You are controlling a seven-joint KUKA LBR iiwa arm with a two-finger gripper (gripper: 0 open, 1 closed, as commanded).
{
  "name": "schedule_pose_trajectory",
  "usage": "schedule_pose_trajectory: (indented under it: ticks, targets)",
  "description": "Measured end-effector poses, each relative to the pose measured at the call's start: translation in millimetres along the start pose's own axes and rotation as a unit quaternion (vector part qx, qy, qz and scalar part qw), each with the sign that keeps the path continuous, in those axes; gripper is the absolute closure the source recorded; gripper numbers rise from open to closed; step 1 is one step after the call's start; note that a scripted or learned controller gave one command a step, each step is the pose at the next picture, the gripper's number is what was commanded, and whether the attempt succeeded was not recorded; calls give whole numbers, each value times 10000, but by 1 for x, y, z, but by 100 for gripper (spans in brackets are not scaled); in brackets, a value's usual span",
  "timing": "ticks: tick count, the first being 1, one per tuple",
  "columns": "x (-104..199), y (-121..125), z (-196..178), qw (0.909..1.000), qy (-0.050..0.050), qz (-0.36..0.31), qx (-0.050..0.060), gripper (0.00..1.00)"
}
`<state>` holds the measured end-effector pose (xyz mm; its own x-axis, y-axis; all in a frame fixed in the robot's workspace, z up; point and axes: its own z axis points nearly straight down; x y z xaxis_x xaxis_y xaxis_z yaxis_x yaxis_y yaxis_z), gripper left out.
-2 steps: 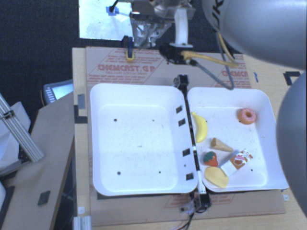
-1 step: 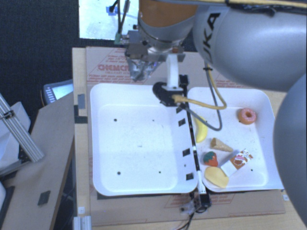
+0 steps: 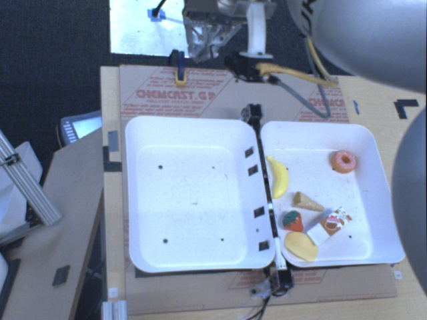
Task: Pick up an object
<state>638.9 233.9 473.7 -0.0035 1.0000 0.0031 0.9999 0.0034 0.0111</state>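
Observation:
The right bin [image 3: 363, 205] holds several small items. A yellow banana [image 3: 279, 177] lies along its left wall. A pink donut [image 3: 343, 161] sits toward the far right corner. Nearer the front lie a tan cone [image 3: 307, 201], a red strawberry [image 3: 292, 221], a small white and orange carton [image 3: 331, 223] and a yellow oval piece [image 3: 301, 246]. My gripper [image 3: 205, 42] hangs high beyond the far edge of the bins, above the cardboard sheet, well away from every item. Nothing is seen held in it.
The left bin [image 3: 193, 199] lies beside the right one, joined by a black-clipped divider [image 3: 259, 179]. A yellow clamp [image 3: 180, 75] and cables [image 3: 300, 79] sit on the cardboard behind the bins. The grey arm [image 3: 360, 19] looms over the top right.

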Motion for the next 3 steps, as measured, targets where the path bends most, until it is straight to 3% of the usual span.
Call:
schedule_pose_trajectory:
  ticks: [1, 2, 3]
  targets:
    - [0, 0, -5, 10000, -12, -13, 42, 100]
    - [-41, -29, 88, 9999, -36, 31, 108, 100]
    - [3, -9, -40, 10000, 14, -19, -17, 100]
